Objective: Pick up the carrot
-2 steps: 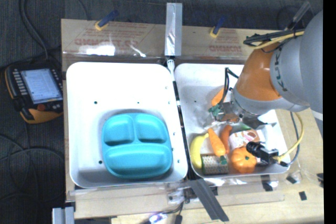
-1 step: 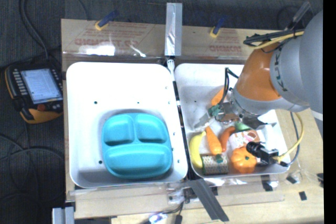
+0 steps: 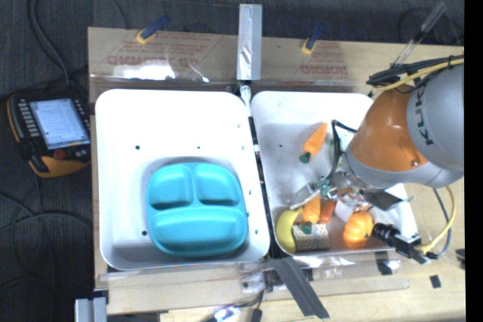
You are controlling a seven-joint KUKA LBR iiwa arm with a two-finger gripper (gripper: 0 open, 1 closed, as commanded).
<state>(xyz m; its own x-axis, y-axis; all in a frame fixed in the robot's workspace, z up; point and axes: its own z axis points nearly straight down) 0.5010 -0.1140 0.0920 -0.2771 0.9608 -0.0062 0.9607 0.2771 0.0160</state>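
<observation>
The bench point(image 3: 68, 185) carries two white bins. The left bin point(image 3: 121, 124) holds a blue tray point(image 3: 198, 209) with three compartments, lying slightly toward its front. The arm point(image 3: 407, 136) reaches over the right bin point(image 3: 283, 113) from the right, its orange band above the wrist. The tool point(image 3: 326, 192) sits low among a cluster of things at the bin's front; I cannot tell its state. A yellow ball-like thing point(image 3: 284, 228) lies at the front left corner, just beside a small brown block point(image 3: 310, 237). An orange fruit point(image 3: 358, 228) lies to the right of them. The carrot point(image 3: 314, 139) lies apart, tilted, near the bin's middle, green end toward the front.
</observation>
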